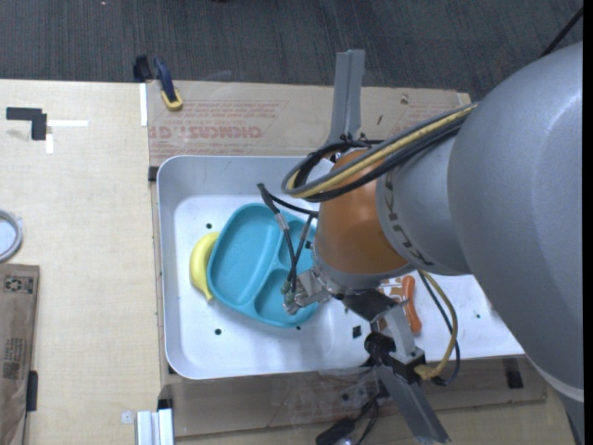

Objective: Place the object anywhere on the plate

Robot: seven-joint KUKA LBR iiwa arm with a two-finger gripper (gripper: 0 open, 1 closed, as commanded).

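the arm [371, 230] hangs over the blue plate's [243, 265] right edge in the white bin [176, 276]; its gripper's state cannot be told. the yellow banana [200, 265] lies touching the plate's left rim. a good placement needs the banana carried clear over that rim.

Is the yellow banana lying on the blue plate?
No, the banana lies on the bin floor, against the blue plate's left rim.
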